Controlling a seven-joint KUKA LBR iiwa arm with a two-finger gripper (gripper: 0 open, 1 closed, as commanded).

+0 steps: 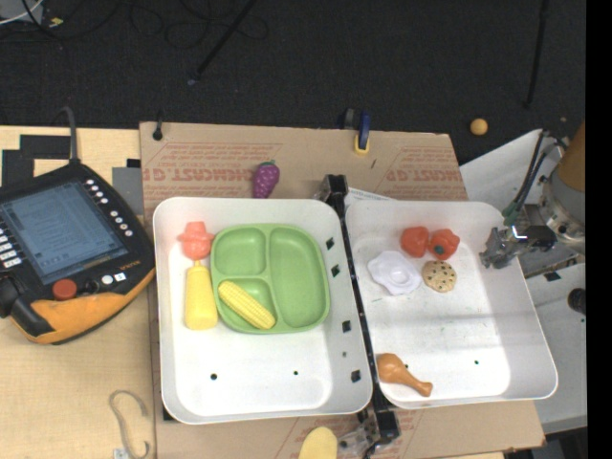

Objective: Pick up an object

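Note:
The right bin [497, 352] holds a red tomato-like toy [429, 242], a white fried egg [393, 273], a speckled cookie [440, 276] and a brown drumstick [402, 374]. The left bin [249, 381] holds a green divided plate [287, 266] with a corn cob [247, 304] on it. A yellow bottle [199, 296] and a pink toy [195, 241] lie left of the plate. My gripper [501, 248] hovers at the right bin's right rim, to the right of the tomato toy, with nothing visible between its fingers.
A purple grape bunch [265, 178] lies on the cardboard behind the left bin. A teach pendant [67, 247] sits at the left. A yellow object [318, 443] lies below the bins. A blue and yellow clamp [361, 132] stands at the cardboard's back edge.

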